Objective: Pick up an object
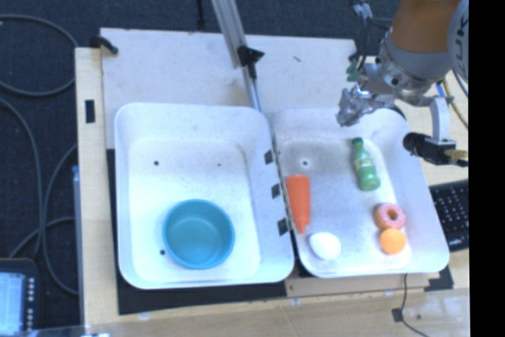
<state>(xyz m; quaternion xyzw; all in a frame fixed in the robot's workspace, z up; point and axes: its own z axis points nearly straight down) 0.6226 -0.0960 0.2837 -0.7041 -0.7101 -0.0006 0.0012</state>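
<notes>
The right bin (331, 140) holds a green bottle (364, 166), an orange carrot (298, 201), a white egg (324, 245), a pink doughnut (389, 215) and an orange ball (392, 241). My gripper (350, 111) hangs over the bin's far edge, up and slightly left of the green bottle, apart from it. Nothing shows between its fingertips. The gripper is small and seen from above, so its state is unclear.
A blue bowl (198, 233) lies in the left bin (150, 130). A slanted metal pole (225, 8) rises behind the bins. A black keyboard (453, 209) sits at the right edge, and cables hang near the arm.
</notes>
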